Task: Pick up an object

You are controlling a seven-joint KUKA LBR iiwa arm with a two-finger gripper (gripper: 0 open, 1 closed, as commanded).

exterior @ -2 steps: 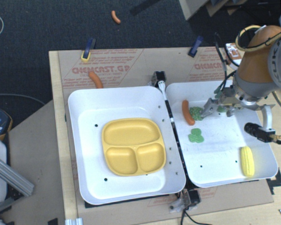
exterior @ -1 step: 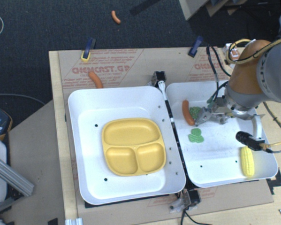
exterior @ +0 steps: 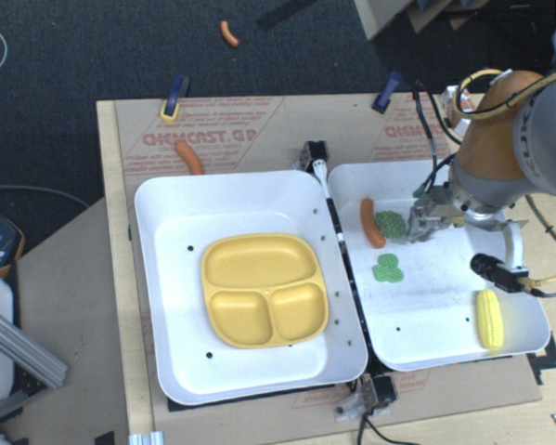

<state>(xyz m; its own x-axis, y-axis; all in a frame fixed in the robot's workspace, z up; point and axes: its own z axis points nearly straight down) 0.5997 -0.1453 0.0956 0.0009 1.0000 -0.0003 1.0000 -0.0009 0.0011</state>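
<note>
Gripper is low in the right-hand shallow white plastic bin, tips right next to the bumpy dark-green broccoli-looking toy, and tbh I can't tell if the jaws are open or shut, they're too small and dark against the wrist. Nothing visibly between them, so I'd call it not holding anything yet. Biggest risk imo: the broccoli sits touching or nearly touching the orange hot-dog-shaped toy, which lies close to the bin's left wall, so a closing move could shove both against the wall or pinch the wrong one. The flat green leafy piece just below is thin and prob hard to grab. The yellow corn cob toy is well apart near the lower right rim, much easier target w/ open floor around it. Middle of the right bin is bare, good room to lift. The left white bin holds the yellow three-compartment plastic tray.
</note>
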